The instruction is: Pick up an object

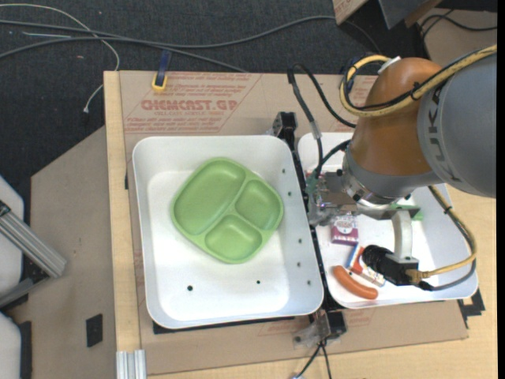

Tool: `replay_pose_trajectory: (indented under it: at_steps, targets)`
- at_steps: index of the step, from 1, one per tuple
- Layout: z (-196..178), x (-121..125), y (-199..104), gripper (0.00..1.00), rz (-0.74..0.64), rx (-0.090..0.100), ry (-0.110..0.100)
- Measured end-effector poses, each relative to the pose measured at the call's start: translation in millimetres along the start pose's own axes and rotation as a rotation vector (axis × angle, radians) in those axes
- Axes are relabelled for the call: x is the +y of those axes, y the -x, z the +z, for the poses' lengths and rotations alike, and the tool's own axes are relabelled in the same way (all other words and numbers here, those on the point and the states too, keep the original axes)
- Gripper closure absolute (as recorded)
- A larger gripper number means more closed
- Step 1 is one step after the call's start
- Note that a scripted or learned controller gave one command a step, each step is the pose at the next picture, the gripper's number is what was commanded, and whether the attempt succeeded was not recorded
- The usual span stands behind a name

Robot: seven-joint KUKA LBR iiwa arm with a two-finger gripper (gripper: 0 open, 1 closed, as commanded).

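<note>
My gripper [326, 208] hangs low over the left part of the right bin [465, 290], under the grey and orange wrist. Just below it lies a small purple and white packet [345, 232]. A red-orange sausage-shaped toy [354, 283] rests near the bin's front edge. A bit of something green [411, 209] peeks out from behind the arm. In the left bin [150, 212] a green divided plate [228, 208] lies flat in the middle. The arm hides most of the right bin.
The two bins stand side by side on a cardboard sheet [197, 101]. Black cables [304, 113] run along the back between the bins. The rim between the bins [309, 235] lies just left of the gripper.
</note>
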State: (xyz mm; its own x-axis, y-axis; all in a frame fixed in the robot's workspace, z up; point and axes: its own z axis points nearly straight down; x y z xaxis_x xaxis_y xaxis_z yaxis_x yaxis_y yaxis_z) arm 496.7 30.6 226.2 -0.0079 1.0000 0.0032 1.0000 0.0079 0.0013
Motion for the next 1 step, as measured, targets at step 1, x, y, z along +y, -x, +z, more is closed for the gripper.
replay_pose_trajectory:
  at_steps: [1]
  targets:
    - [-7.3,8.6,-52.5,1.00,0.001,0.000,0.000]
